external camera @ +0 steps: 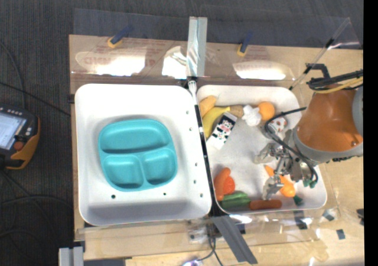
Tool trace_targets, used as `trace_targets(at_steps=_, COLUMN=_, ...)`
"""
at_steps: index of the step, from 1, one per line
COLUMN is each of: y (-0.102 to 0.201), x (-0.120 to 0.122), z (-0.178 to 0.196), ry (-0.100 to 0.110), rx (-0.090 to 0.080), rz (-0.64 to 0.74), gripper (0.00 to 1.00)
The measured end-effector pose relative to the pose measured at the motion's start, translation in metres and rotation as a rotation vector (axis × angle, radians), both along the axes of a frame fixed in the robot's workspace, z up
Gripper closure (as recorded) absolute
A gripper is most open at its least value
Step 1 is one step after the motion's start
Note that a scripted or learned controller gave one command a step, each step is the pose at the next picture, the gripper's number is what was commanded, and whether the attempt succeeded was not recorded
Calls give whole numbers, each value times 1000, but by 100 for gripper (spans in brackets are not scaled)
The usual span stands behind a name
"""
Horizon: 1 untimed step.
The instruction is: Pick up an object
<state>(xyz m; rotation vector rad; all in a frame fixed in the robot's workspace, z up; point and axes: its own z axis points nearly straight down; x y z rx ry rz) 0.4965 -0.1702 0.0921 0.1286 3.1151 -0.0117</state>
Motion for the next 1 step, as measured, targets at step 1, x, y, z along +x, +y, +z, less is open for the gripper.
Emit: trace_targets(at_steps=1, y=-8, x=-3, z=1, ry=-3, rx=4, rz=32, gripper=0)
